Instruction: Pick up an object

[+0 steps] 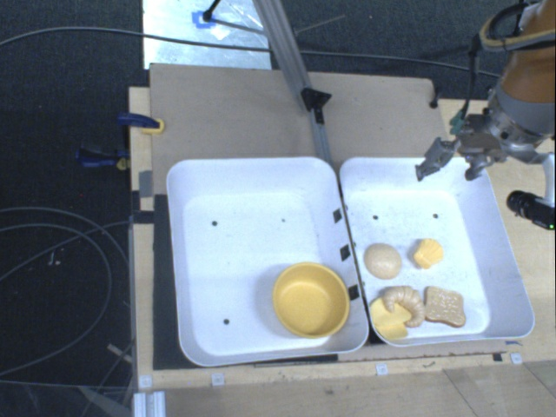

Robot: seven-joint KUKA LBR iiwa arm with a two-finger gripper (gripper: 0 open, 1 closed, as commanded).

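1. Starting nearest the camera: yellow bowl sitting upright in the near right corner of the left bin, close against the wall shared with the other bin.
2. Same depth, over in the right bin: croissant-looking pastry lying on a flat yellow piece in the near left corner, touching it. Toast slice just beside the pastry on its right, looks like touching or nearly so, hard to call.
3. A bit further back: pale round bun-like thing near the shared wall, and a small yellow ridged piece just to its right, apart from it.
4. Far half of the right bin: bare white floor, a few small dark dots.
5. Above that bin's far right part: gripper, both dark fingers spread apart with nothing between them, hanging well apart from all the food pieces. Grey arm with orange band coming in from the right.
6. Further back on the table: brown board surface, a slanted metal pole running across it, blue and yellow clamps at the left edge.
7. Farthest: dark floor with loose cables.
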